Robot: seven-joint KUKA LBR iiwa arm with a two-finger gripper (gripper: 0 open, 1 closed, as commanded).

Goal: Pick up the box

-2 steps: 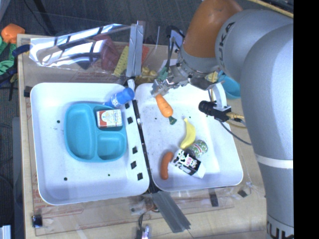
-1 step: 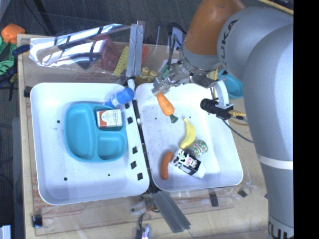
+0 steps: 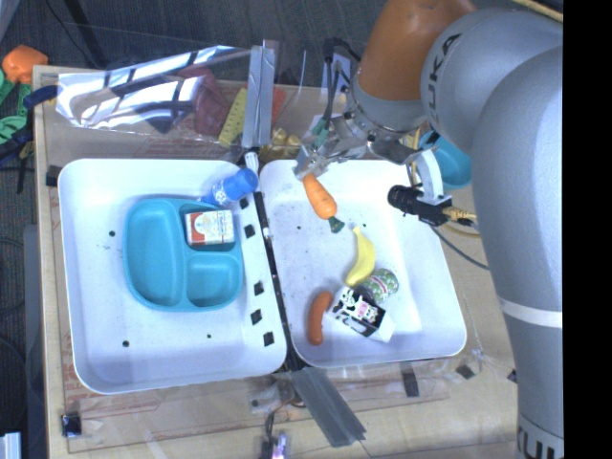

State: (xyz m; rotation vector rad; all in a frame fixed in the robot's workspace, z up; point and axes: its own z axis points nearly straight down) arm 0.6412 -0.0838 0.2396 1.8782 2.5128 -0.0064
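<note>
Camera view showed the grey arm [image 3: 507, 161] taking up the right side, its orange band [image 3: 406, 41] bent over the far edge of the right bin [image 3: 435, 299]. Beside that bin lay the left bin [image 3: 91, 285], the two touching along a dark seam down the middle. Inside the left bin sat a blue divided tray [image 3: 182, 256], and in the tray's upper right compartment lay the box [image 3: 209, 228], small, white and red, flat on its back. A plastic bottle with a blue cap [image 3: 233, 185] rested just beyond the tray, near the seam. The gripper [image 3: 311, 161] hung over the far left corner of the right bin, well apart from the box; whether its fingers were wide or narrow could not be told from this angle. Just below it lay a carrot [image 3: 320, 197], tilted. Nearer the front of the right bin were a banana [image 3: 361, 257], a black-and-white carton [image 3: 359, 314], a small green round object [image 3: 383, 283] touching the carton, and an orange sausage-shaped piece [image 3: 316, 317] beside it.
</note>
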